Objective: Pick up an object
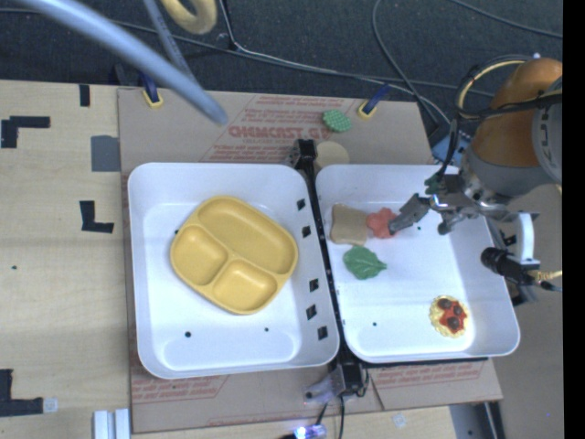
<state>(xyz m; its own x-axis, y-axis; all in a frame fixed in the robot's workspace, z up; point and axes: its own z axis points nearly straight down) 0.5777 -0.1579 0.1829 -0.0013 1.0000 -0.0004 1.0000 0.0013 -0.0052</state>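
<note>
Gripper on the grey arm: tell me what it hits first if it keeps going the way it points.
The gripper points left, so probably the small red piece at its tip, then the tan block behind; depth is unclear from above.

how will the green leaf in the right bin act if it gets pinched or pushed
The leaf lies flat and thin, so it probably offers little edge to pinch. It looks small and light, likely sliding on the smooth bin floor. Flat, so unlikely to roll.

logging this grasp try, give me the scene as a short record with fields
left bin: yellow divided tray
right bin: tan block, red piece, green leaf, small tart
outside bins: green piece on the cardboard behind
gripper: low over the right bin, tip at the red piece
grasp: not confirmed
</note>
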